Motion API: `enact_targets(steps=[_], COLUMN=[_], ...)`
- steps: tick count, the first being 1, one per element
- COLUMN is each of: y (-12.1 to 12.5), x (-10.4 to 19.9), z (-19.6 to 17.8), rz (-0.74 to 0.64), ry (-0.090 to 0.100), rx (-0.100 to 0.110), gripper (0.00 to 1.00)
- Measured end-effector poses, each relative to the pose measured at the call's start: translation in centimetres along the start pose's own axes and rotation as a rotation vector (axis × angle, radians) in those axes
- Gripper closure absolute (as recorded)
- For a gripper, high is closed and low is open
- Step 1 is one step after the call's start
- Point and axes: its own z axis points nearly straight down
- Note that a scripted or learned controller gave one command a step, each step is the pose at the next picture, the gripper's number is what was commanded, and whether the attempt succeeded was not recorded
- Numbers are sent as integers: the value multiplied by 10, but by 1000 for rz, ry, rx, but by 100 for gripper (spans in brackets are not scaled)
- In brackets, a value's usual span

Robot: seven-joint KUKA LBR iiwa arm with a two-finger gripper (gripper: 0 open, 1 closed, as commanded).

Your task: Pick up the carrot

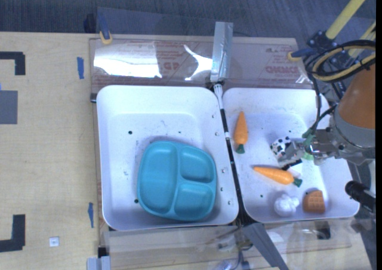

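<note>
Gripper (293, 155) low in right bin (262, 104), reaching in from right; finger state — cannot tell. Black-and-white toy (279, 145) just beside it on left. Carrot (274, 174) lying flat just below gripper, green end toward arm. Second carrot (240, 131) near bin's left wall, upright in view. White lump (286, 204) and brown pastry-like piece (314, 201) along lower edge. Left bin (119, 107) — blue divided tray (177, 181).

You see red printing on the clear plastic sheet (179, 60) behind the bins, toward twelve o'clock, at two spots; its mirrored, glare-washed letters cannot be read. No other text shows.
</note>
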Motion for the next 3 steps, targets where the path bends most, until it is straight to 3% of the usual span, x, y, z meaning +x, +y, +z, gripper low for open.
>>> enact_targets(steps=[1, 2, 3], y=[0, 1, -4], x=[22, 22, 35], z=[116, 106, -74], rz=[36, 39, -37], ry=[-1, -3, -2], rx=[-10, -15, -8], gripper=[0, 100, 100])
